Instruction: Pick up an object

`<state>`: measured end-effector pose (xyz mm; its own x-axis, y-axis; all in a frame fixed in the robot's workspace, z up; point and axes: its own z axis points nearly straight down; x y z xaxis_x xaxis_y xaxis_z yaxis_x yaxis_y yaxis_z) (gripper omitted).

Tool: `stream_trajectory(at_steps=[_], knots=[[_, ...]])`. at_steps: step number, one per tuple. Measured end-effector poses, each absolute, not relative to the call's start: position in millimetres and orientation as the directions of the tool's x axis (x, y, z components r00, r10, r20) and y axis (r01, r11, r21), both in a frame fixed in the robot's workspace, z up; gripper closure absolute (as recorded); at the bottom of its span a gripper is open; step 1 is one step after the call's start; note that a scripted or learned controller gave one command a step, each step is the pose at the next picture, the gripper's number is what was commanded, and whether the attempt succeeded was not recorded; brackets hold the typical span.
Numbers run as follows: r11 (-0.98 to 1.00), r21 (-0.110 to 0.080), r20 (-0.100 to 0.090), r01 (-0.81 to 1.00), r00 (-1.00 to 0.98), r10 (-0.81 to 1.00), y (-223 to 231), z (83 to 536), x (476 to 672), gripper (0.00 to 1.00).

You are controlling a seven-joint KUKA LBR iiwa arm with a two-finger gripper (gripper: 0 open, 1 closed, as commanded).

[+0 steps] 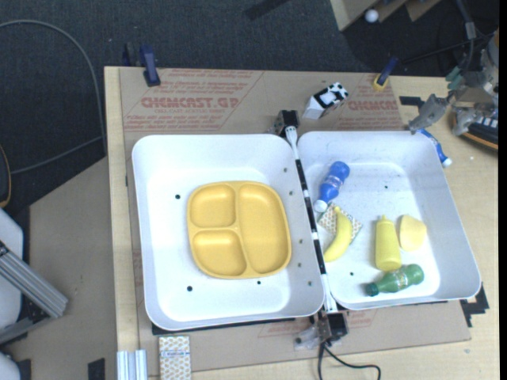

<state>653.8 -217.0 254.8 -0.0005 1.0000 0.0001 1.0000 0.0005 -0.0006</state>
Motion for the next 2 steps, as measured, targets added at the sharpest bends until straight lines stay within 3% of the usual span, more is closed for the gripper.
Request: stream_trajectory(at_steps=[1, 2], knots=[[0.0, 0.0, 0.0, 1.0, 0.0, 1.0, -184, 85, 617.8, 0.0], [0.003, -0.004, 0.008, 1.0, -0.003, 1.0, -220, 84, 549.2, 0.0]])
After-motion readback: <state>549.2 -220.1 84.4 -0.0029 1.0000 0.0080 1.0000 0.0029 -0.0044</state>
